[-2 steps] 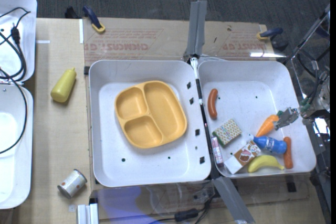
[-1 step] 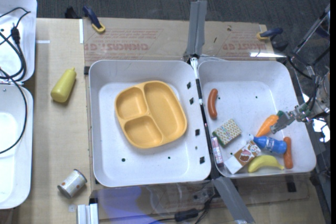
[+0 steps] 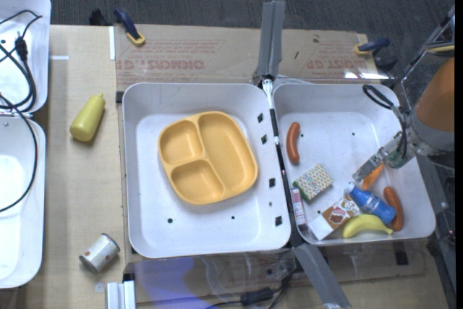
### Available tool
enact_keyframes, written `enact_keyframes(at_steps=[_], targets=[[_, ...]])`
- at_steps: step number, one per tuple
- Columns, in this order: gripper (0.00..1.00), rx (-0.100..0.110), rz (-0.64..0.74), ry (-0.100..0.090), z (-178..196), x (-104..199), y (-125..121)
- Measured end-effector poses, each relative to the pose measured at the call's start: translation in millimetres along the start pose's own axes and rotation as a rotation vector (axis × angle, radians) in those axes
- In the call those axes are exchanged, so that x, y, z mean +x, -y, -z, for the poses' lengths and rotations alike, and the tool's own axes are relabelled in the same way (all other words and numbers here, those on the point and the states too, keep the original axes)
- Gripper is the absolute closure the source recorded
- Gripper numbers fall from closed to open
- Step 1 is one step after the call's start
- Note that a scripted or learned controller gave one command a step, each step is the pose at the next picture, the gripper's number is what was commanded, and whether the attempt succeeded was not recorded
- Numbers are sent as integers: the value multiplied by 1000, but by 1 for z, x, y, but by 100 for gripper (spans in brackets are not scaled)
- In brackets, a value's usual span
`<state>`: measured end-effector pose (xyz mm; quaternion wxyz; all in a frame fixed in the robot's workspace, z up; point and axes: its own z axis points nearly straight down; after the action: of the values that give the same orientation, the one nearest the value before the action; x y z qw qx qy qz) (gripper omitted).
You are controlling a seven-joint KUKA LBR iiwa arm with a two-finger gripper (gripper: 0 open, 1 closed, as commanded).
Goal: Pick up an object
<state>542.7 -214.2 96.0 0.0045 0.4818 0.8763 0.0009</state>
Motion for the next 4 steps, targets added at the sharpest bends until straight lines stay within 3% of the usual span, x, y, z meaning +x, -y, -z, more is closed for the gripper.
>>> enact_keyframes(at_steps=[1,2,3,4], targets=[[100,-6,-5,12,12,-5,-2],[100,8,-324,-7,-6,-10,-2],[100,10,-418,-5,116,-15,-7],[0,11,-418,-6,116,-14,-7]])
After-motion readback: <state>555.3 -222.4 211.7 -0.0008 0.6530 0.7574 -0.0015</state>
